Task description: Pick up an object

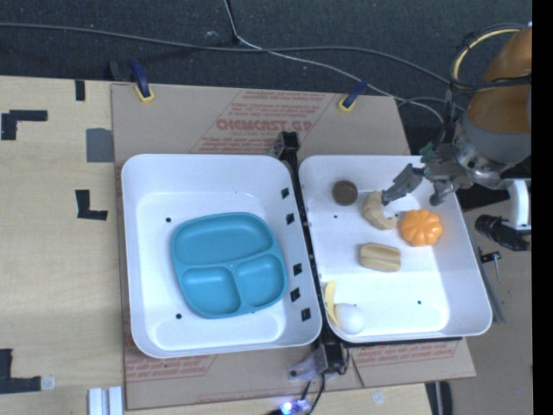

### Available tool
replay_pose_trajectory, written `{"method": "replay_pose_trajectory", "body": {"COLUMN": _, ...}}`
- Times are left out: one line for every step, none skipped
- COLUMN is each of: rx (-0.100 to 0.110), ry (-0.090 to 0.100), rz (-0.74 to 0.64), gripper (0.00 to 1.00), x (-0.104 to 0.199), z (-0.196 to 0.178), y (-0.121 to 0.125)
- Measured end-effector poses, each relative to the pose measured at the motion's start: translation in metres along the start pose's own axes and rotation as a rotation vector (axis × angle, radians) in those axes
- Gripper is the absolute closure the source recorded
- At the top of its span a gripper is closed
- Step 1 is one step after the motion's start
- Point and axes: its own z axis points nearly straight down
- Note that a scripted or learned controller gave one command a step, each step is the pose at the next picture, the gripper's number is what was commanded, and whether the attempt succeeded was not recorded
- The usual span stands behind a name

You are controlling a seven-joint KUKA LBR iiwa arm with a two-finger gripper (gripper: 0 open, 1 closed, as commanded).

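The right bin [432,318] holds a brown round piece [345,192], a beige curved piece [376,213], an orange pumpkin-like toy [421,227], a tan bread-like block [379,257], and a white egg beside a yellow strip [346,316] near the front left corner. My gripper [418,188] hangs over the bin's back right part, fingers spread apart and open, just above the pumpkin and the beige piece. Nothing sits between its fingers.
The left bin [143,188] carries a blue divided plate [229,262]. Cardboard [251,124] lies under both bins. A black divider with clips [294,223] runs between the bins. Cables cross the dark floor behind.
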Motion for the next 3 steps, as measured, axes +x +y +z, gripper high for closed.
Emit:
{"method": "replay_pose_trajectory", "body": {"rx": 0.000, "ry": 0.000, "rz": -0.001, "gripper": 0.00, "x": 0.000, "z": 0.044, "y": -0.002}}
{"method": "replay_pose_trajectory", "body": {"rx": 0.002, "ry": 0.001, "rz": -0.001, "gripper": 0.00, "x": 0.008, "z": 0.106, "y": -0.006}}
{"method": "replay_pose_trajectory", "body": {"rx": -0.003, "ry": 0.000, "rz": -0.002, "gripper": 1.00, "x": 0.007, "z": 0.092, "y": -0.004}}
